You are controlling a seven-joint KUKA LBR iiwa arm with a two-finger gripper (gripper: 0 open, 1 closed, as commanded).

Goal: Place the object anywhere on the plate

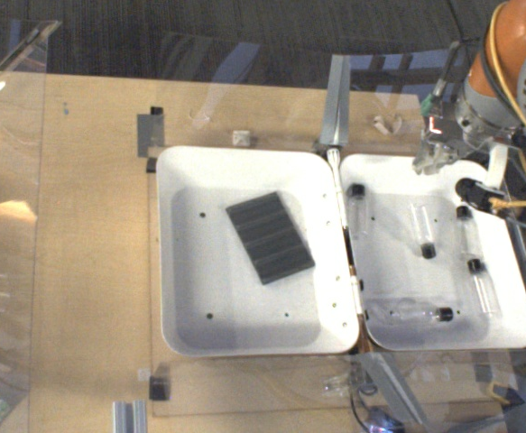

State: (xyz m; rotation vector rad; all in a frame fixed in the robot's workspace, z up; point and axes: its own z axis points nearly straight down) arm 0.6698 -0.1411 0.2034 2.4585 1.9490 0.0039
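We see a dark ridged block (270, 237) lying flat in the left bin (181, 323). The end effector (438, 156) sits over the right bin's (515, 332) back rim; we cannot tell its state.

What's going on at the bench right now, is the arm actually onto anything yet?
Not that the view shows. The arm sits at the upper right, over the far corner of the right bin. That bin holds several clear tubes with black caps, lying apart on its floor. The left bin holds a dark grey ridged plate, lying flat and turned at an angle, with nothing on it. The gripper is too blurred to read, so no pick is evident.
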